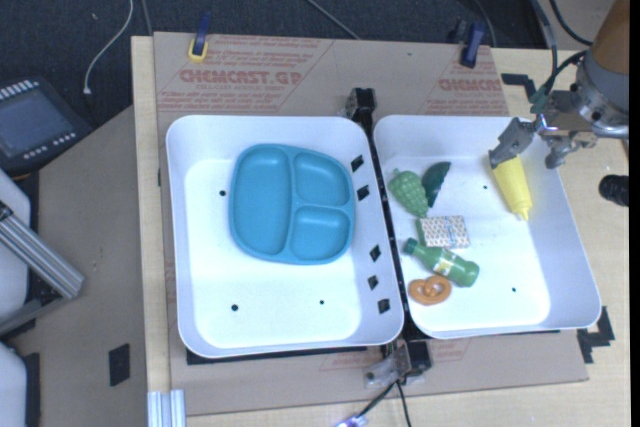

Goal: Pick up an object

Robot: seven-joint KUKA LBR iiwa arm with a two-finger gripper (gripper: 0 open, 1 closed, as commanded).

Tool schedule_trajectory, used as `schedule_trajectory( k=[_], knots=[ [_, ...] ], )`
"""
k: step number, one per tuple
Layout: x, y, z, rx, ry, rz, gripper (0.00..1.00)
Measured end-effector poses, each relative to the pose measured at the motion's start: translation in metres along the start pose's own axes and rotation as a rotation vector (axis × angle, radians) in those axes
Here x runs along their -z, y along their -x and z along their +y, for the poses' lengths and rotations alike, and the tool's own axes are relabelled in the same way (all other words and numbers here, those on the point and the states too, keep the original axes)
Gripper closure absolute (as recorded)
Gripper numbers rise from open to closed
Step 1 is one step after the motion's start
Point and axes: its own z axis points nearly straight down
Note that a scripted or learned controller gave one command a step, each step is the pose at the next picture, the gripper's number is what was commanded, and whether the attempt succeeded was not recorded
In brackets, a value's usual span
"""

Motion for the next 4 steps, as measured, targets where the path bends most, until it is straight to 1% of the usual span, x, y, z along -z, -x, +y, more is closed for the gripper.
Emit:
schedule_trajectory(
  k=[1,2,4],
  knots=[
    [0.008,0.000,0.002,0.003,0.013,-0.003,0.00],
    [-0.047,0.004,0.012,0.003,0.008,-0.002,0.00],
    [-0.171,-0.007,0.008,0.003,0.007,0.000,0.00]
  ],
)
